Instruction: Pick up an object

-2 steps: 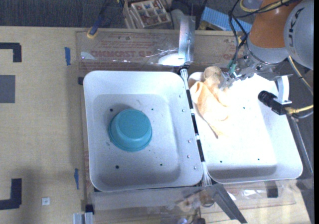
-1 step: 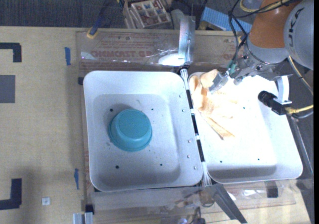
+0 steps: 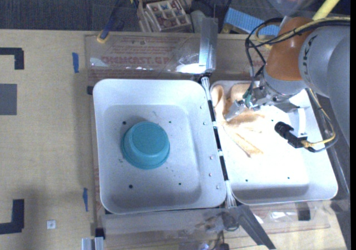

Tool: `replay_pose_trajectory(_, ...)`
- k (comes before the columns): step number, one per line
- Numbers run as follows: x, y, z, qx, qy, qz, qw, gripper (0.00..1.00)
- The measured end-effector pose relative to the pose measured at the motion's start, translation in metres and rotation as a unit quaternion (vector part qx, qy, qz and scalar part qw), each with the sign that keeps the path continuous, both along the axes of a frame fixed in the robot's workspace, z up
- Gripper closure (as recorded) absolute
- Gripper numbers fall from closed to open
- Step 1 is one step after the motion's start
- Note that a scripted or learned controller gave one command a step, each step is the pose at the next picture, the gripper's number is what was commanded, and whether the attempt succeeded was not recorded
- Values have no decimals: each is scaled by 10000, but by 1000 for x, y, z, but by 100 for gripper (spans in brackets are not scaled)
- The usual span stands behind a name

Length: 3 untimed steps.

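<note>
A teal bowl [image 3: 146, 144] sits upside down in the middle of the left bin [image 3: 105, 99]. In the right bin [image 3: 278, 185], a flat tan wooden stick [image 3: 246, 144] lies near the centre. A pale orange curved piece [image 3: 218, 96] rests against the far left corner. My gripper [image 3: 240, 106] reaches down into the far left part of the right bin, just above and behind the tan stick and close to the orange piece. The grey arm with its orange band [image 3: 289, 49] comes in from the upper right. Nothing can be made out between the gripper's tips.
A black connector on a cable [image 3: 285, 130] hangs over the right bin beside the wrist. A clear plastic bag [image 3: 144, 57] lies on the bench behind the left bin. Boxes and clutter [image 3: 164, 7] stand beyond the bench's far edge.
</note>
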<state>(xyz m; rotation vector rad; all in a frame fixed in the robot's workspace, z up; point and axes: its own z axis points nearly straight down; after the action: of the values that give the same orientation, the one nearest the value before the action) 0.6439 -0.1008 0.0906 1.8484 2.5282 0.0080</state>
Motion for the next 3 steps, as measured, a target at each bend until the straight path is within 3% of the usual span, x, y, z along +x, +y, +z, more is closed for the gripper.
replay_pose_trajectory(1,2,0,12,-2,-29,0,10000,100)
replay_pose_trajectory(2,2,0,12,-2,-31,-1,10000,0)
replay_pose_trajectory(3,3,-1,23,-9,-55,-3,10000,100)
